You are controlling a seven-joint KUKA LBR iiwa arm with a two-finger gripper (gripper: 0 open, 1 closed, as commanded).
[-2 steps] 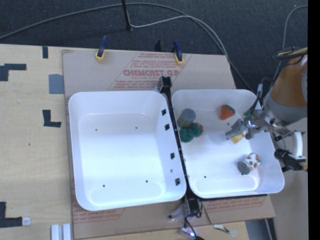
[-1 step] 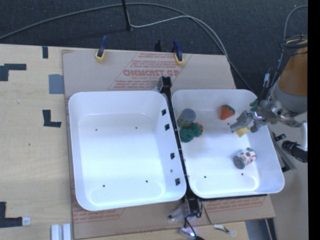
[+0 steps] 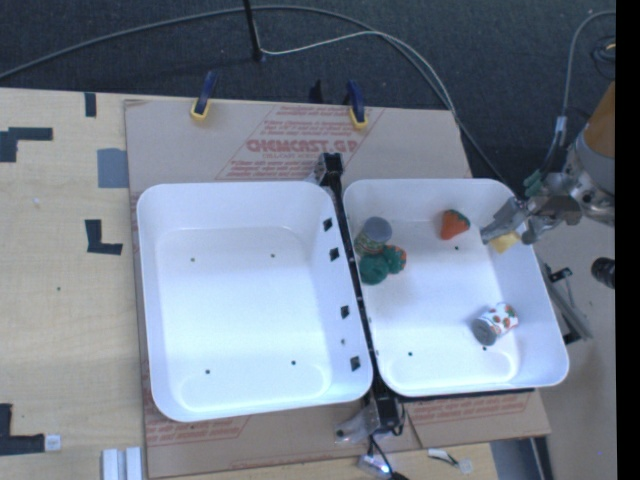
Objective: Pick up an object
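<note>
My gripper (image 3: pixel 508 232) hangs over the right rim of the right bin (image 3: pixel 450 363), reaching in from the right. A small yellow object (image 3: pixel 506 241) shows between its fingertips, lifted off the bin floor. On the floor of that bin lie a red strawberry-like toy (image 3: pixel 453 224), a grey round piece (image 3: pixel 375 231), a green lump (image 3: pixel 376 266) with an orange bit beside it, and a small white object with coloured spots (image 3: pixel 495 324).
The left bin (image 3: pixel 240 368) stands beside the right one, with a black clip strip (image 3: pixel 345 278) along the shared wall. Both sit on a cardboard sheet (image 3: pixel 290 143) held by two clamps at the back. Cables run across the dark floor behind.
</note>
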